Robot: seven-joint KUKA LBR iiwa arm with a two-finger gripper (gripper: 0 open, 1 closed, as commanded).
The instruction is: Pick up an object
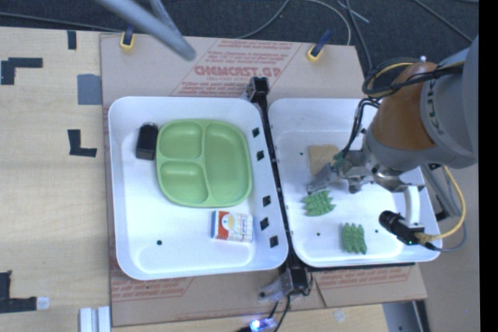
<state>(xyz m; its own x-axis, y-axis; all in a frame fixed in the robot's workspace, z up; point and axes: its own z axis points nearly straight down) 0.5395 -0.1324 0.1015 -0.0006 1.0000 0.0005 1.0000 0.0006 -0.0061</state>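
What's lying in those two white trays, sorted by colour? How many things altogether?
Green: 3, namely the divided plate and two spiky toys
Black: 1, a small block
Tan: 1, a flat piece
White with print: 1, a small carton
Total: 6
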